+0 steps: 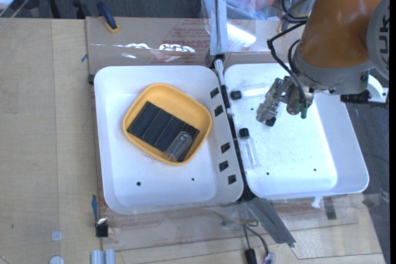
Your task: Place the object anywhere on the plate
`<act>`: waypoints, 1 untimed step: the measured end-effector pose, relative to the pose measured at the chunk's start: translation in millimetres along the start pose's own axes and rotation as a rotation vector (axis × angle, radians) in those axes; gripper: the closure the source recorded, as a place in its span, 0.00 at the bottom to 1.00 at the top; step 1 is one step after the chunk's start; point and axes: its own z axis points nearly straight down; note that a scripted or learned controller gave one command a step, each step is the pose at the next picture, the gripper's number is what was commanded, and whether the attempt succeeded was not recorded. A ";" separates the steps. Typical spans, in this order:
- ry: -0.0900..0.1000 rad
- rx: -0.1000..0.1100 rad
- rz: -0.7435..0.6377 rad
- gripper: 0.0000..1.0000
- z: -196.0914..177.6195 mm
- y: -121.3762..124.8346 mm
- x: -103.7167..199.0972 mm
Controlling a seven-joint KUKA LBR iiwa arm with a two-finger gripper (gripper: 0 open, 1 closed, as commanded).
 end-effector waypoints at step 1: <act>0.002 0.002 -0.159 1.00 -31.4 47.1 -67.6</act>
